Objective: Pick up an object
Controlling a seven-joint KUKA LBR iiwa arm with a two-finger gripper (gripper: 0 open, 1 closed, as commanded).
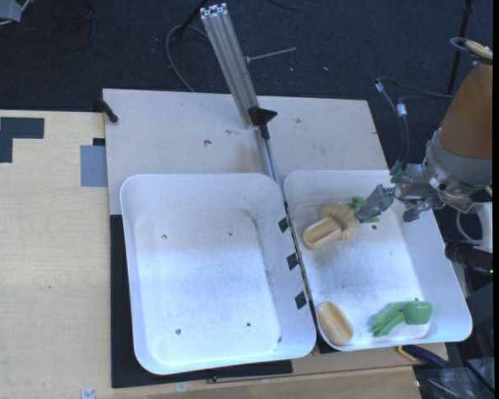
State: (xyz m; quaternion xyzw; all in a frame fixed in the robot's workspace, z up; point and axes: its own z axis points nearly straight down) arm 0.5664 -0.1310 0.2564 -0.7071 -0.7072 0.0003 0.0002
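- The right bin [449,260] holds the candidates: a tan bread-like piece [320,233] near its upper left, with a lumpier tan piece [341,214] touching its upper right end
- A second tan loaf-like piece [335,322] lies at the bin's lower left corner, and a green toy [401,316] lies near the lower right rim, well apart from the upper pair
- The left bin [133,223] shows bare white floor with a few dark specks
- The upper tan piece is the likely target, being nearest the gripper [373,206]; it looks like a light, rigid plastic play food with a smooth rounded top, so I judge it prone to slipping out of a shallow pinch
- The best hold is probably across its short width at the middle, fingers low on the sides; the neighbour touching its end could be nudged or taken along
- It sits close to the divider wall between the bins, which leaves little room for a finger on that side
- The gripper hangs just right of the lumpy piece, low over the bin floor, with something small and green [359,202] beside its tip; what that is cannot be told
- Whether its fingers are spread or pressed together I cannot tell; the tip is small and blurred, and nothing can be made out between them
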